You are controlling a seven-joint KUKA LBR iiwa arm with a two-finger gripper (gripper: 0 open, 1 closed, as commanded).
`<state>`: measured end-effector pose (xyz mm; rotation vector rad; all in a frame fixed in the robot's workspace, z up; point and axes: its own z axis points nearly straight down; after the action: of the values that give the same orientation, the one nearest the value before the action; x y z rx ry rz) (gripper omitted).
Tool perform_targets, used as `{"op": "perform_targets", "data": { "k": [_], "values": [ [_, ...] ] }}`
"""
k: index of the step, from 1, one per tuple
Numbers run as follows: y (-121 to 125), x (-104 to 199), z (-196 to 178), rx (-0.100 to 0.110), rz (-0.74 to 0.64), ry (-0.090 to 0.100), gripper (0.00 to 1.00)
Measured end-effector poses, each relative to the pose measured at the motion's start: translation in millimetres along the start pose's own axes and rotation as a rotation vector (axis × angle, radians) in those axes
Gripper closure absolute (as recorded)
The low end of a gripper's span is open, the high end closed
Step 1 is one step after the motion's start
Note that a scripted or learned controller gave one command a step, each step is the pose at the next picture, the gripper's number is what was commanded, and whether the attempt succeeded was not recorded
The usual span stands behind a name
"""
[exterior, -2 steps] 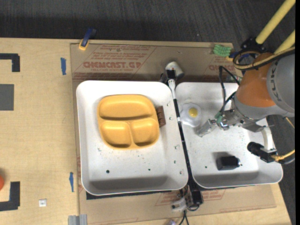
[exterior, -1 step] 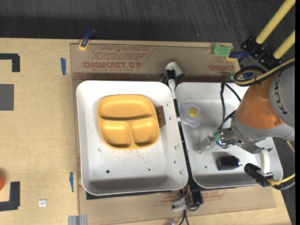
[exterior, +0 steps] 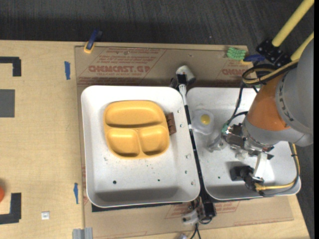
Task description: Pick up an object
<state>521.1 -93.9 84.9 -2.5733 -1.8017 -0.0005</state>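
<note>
So, from the overhead camera you've got your arm reaching in from the right over the right bin, wrist low, with the gripper down near the bin floor. Honestly can't tell how the jaws stand, or whether they've got anything. Just beside it, up-left, sits a clear cup with a yellow thing inside. Over in the left bin there's a yellow divided tray, with a small brown block touching its right edge.
</note>
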Motion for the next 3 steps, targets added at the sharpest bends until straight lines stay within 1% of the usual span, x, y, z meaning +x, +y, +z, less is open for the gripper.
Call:
{"op": "perform_targets", "data": {
  "k": [1, 2, 3],
  "values": [
    [20.0, 8.1, -0.1, -0.002, -0.154, -0.001, 0.00],
    [67.4, 21.8, -0.3, -0.003, -0.434, -0.001, 0.00],
    [92.5, 33.7, 0.1, -0.002, -0.192, -0.001, 0.00]
  ]
}}
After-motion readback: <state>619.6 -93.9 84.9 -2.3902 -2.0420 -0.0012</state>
